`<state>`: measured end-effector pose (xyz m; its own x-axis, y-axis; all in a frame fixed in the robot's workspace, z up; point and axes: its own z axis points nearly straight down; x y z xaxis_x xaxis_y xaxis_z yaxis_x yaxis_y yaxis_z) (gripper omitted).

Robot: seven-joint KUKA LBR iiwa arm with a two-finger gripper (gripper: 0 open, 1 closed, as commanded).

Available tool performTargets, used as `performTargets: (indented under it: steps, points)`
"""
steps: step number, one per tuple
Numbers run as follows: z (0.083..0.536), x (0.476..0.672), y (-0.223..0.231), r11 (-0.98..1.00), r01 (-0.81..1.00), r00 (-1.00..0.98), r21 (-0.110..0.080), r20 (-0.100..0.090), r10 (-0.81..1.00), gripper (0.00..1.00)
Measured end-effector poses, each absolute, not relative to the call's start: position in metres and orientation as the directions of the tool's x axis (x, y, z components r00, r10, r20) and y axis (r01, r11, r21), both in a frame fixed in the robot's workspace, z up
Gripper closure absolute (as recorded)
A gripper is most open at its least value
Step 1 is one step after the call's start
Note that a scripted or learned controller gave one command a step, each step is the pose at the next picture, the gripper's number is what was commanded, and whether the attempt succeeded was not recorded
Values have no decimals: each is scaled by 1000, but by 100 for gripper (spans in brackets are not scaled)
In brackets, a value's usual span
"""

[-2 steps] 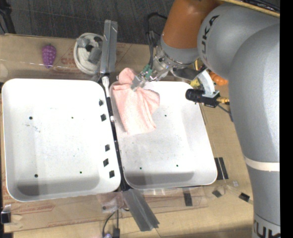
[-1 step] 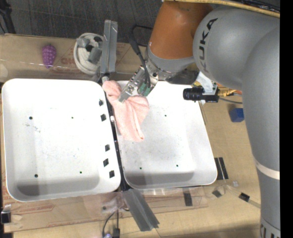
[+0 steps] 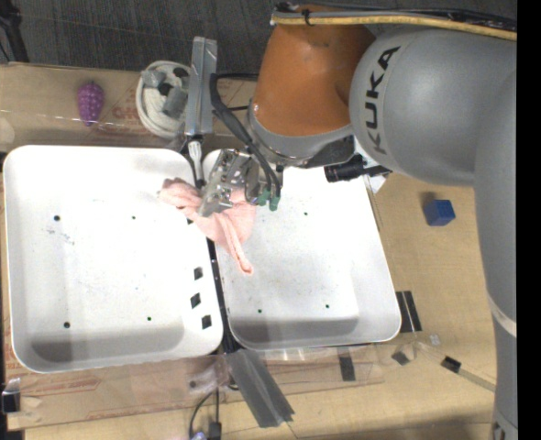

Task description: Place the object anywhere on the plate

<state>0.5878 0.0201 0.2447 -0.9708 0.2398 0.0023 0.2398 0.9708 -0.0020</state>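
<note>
Cloth (image 3: 223, 216) — pink, limp and crumpled — lies draped over the ridge where the two bins meet, one corner trailing left into the left bin (image 3: 96, 255), a longer tail hanging down into the right bin (image 3: 316, 273). I'd judge it light and floppy, likely to sag and slide rather than hold any shape, so the bunched middle on the ridge looks the best place to pinch it. The gripper (image 3: 226, 183) is right over that bunched part, and the fabric seems gathered up against the fingers, but from here I cannot tell how far they are closed or whether they truly have it.

Counting up: one cloth, two white bins, one arm. On the bench at the far left sits one small purple object (image 3: 90, 102), a white coil of cable (image 3: 163, 94) beside it, and a single blue block (image 3: 440, 212) off to the right. No plate that I can make out.
</note>
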Motion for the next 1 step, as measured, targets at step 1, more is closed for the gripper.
performTargets:
  steps: [1]
  points:
    - [229, 557, 62, 1000, -7, -1000, -1, 4, -7, 100]
